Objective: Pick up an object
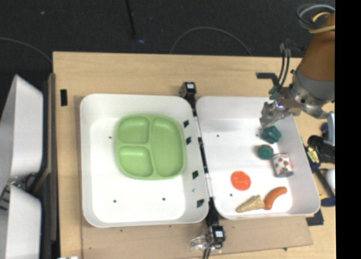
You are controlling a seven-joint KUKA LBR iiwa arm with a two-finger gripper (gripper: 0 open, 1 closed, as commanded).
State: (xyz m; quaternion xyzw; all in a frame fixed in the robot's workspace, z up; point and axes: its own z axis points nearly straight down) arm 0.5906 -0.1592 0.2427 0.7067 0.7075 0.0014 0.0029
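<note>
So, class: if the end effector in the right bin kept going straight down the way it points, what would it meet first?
Most likely the dark teal rounded object lying right under the end effector in the right white bin. Depth is hard to judge from this slanted view, so whether they already touch is unclear.

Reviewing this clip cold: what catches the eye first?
The green divided plate lying alone in the left bin stands out most. Next, the gripper hanging over a teal object in the right bin, with an orange round piece nearer the front.
</note>
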